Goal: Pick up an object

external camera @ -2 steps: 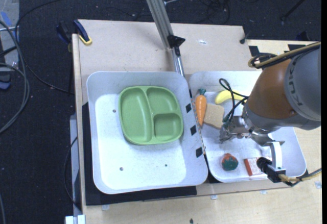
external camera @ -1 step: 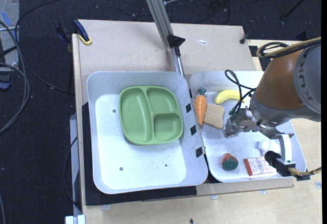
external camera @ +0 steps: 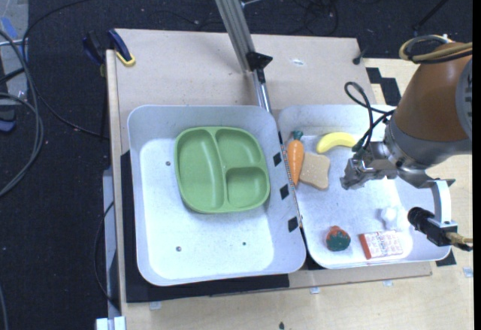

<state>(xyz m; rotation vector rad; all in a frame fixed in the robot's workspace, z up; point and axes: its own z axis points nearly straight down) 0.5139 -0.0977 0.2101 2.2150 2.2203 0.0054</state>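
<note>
Although the gripper (external camera: 359, 172) hung mid-bin, its opening unreadable, a blind descent risked missing the bread slice (external camera: 315, 171) nearby.

Carrot (external camera: 295, 158), bread slice (external camera: 315, 171) and banana (external camera: 335, 142) lie left of the gripper (external camera: 353, 178); strawberry (external camera: 337, 239) and red packet (external camera: 384, 244) below it.
</note>
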